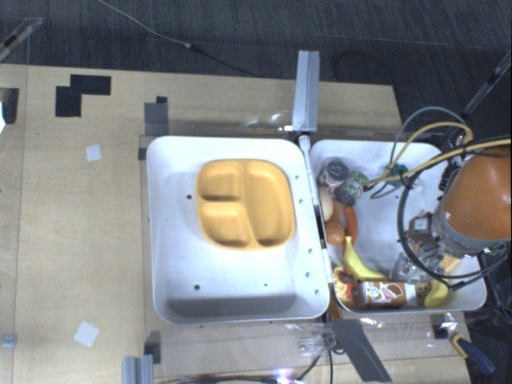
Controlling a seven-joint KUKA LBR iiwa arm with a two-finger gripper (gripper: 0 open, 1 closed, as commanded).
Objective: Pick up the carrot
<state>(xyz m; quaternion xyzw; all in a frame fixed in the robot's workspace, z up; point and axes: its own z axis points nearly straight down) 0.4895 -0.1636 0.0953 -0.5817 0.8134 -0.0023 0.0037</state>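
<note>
The carrot (350, 219) lies in the right bin (376, 152), at about 9 o'clock, close to the left wall, between a banana (359, 264) and small grey items. It looks like light, stiff, smooth plastic, so I would grip across its middle. The gripper (422, 256) hangs at 4 o'clock; its state I cannot tell. The white bin floor is crowded, with little room

Glossy white plastic bins (172, 214) on a matt pale wood bench (72, 238).
</note>
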